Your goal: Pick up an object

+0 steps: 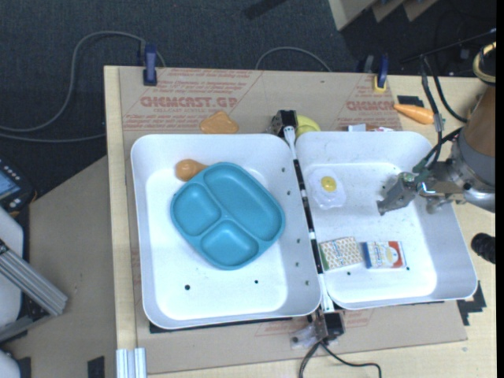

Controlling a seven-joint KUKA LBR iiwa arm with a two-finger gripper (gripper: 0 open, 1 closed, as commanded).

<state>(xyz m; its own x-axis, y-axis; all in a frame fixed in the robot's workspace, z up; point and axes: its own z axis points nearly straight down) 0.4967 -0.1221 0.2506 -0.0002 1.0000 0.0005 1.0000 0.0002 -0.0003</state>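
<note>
In the left bin (pixel 150 235) a blue divided plate (pixel 227 214) lies beside a small orange piece (pixel 187 168); in the right bin (pixel 441 266), a clear cup with a yellow item (pixel 327 189) sits near the divider, a small carton (pixel 362 253) lies flat below; the pincer (pixel 391 198) hovers beside them, grasp state unreadable.

Both bins, the left (pixel 157 211) and the right (pixel 441 235), appear to be smooth white plastic with a faint sheen. The blue divided plate (pixel 227 214) looks like smooth, semi-gloss plastic. The small carton (pixel 362 253) presents as printed paperboard, matt. The surface (pixel 252 93) reads as bare brown board with red lettering, matt. The claw (pixel 391 199) appears to be dull grey metal. The floor (pixel 79 14) is dark, rough-textured carpet.
</note>
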